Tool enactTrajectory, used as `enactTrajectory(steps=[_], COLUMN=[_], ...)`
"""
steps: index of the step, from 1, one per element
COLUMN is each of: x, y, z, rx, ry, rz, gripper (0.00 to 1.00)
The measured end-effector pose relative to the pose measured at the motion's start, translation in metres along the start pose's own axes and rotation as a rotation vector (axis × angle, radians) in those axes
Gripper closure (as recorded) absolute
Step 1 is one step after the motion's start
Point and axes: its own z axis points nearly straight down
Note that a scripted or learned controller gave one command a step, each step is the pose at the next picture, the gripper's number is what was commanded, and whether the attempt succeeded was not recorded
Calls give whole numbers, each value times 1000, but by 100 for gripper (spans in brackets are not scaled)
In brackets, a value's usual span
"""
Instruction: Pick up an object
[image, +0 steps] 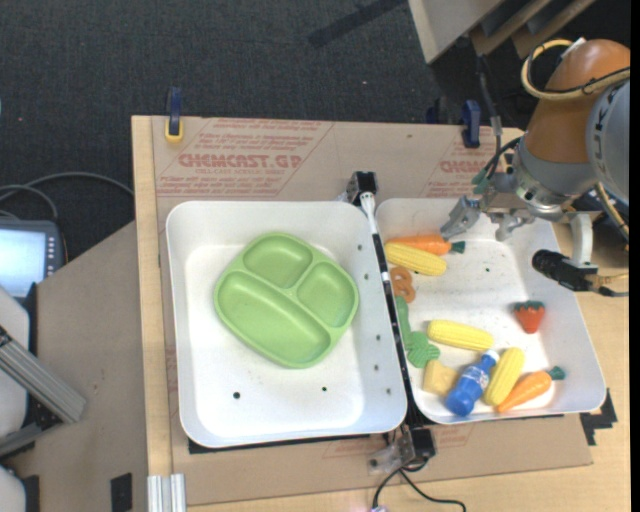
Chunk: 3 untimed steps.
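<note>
**Open gripper poised over the far end of the right bin**

The gripper (485, 222) is being held above the far part of the right bin (575, 345), with its two fingers (462, 219) spread apart and nothing seen between them. The grey arm (570, 110), with its orange band, is being extended in from the right.

Just below and to the left of the gripper, a carrot (425, 243) and an ear of corn (416, 261) are lying side by side, touching, close to the bin's left wall. A small orange piece (402, 285) is resting just beneath them. Nearer the middle, a second ear of corn (459, 335) is lying crosswise, with a green toy (420, 350) beside its left end. At the near end, a yellow block (437, 377), a blue bottle (470, 384), a third ear of corn (503, 373) and a second carrot (528, 387) are crowded together. A strawberry (530, 316) is sitting apart near the right wall.

The left bin (190, 320) is being occupied by a green divided plate (285, 298), set flat near its centre. Both bins are being carried on a board (250, 150) printed with red lettering.
</note>
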Motion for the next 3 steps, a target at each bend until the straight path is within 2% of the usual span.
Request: enactTrajectory(steps=[1, 2, 3], x=[36, 37, 40], y=[4, -22, -67], z=[72, 74, 74], rx=[-11, 3, 5], ry=[-8, 0, 1], rz=[0, 1, 2], gripper=[0, 0, 0])
